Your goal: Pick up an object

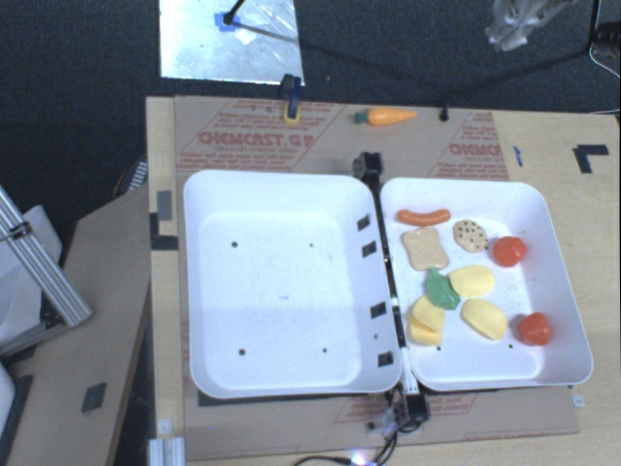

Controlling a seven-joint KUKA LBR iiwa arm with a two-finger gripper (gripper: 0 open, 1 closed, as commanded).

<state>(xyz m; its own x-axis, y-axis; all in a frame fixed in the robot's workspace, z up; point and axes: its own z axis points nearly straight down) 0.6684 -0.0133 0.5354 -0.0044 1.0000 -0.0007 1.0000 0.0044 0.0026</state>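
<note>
Gripper (515,19) high above bench, well clear of bins, state cannot tell | sausage (424,216) in right bin (561,260), rear left, just behind bread (425,249) | probably light, stiff, smooth plastic | pinch mid-length, across the narrow width

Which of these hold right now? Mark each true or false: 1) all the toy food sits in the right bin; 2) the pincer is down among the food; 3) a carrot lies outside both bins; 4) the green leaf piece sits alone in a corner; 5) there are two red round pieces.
1. False. Most of it lies in the right white bin, but an orange toy carrot lies on the cardboard.
2. False. The pincer is up at the top right, over the dark floor, away from the bins.
3. True.
4. False. The green leaf piece lies mid-bin among yellow pieces, touching them.
5. True: one red round piece by the cookie, another lower right.
</note>
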